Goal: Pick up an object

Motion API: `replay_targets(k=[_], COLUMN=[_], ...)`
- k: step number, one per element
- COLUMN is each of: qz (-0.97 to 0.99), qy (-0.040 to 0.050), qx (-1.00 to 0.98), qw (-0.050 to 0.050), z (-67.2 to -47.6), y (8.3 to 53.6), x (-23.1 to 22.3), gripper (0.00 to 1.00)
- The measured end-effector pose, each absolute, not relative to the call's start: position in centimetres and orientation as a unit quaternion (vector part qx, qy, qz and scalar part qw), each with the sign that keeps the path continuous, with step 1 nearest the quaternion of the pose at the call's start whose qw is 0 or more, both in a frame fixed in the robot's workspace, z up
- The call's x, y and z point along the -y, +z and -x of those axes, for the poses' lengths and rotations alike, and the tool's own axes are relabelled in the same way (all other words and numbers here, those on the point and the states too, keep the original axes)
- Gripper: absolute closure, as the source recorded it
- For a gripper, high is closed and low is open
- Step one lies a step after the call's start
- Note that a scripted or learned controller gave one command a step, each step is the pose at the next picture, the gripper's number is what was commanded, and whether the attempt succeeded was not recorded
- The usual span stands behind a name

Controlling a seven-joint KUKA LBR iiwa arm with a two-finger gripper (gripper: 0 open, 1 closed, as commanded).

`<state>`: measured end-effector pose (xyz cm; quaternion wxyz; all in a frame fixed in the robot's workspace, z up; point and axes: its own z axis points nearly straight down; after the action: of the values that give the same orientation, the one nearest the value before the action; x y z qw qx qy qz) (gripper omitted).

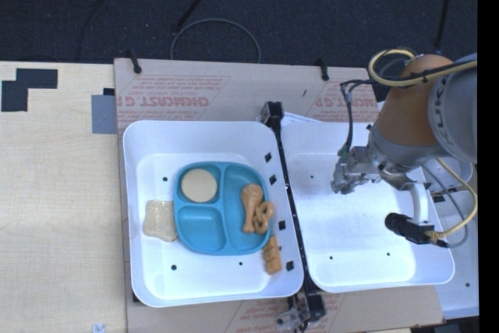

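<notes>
Camera view: tool [343,182] is seen over the right bin [366,269], well apart from every object; finger state cannot be told. A good pick is judged to need travel across the divider, then descent over one item. Left bin [156,138]: blue tray [209,234] holding round disc [198,185] and pretzel-like piece [256,208]; pale piece [161,221] and small brown piece [271,255] lie beside the tray

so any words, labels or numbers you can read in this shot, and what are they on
Red print on the brown cardboard sheet under the bins, at its top left: upside down and blurred, cannot be read with confidence.
Red print on the same sheet at the top right, by the arm: partly hidden and blurred, not readable.
Red print on the sheet's bottom edge, below the right bin: too small to read.
Blue tray and the food pieces: no text.
</notes>
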<state>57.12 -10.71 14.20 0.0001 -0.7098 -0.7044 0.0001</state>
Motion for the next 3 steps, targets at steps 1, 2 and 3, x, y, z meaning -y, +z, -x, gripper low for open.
replay_targets(k=[1,2,3], qz=[0.707,0.707,0.706], qy=[-0.0010,0.0006,0.0008], qx=[0.707,0.707,0.708], qw=[-0.001,0.001,0.003], z=[-57.5,-57.5,-56.6], y=[20.5,20.6,19.8], x=[11.0,11.0,5.8], gripper=[1.00,1.00,1.00])
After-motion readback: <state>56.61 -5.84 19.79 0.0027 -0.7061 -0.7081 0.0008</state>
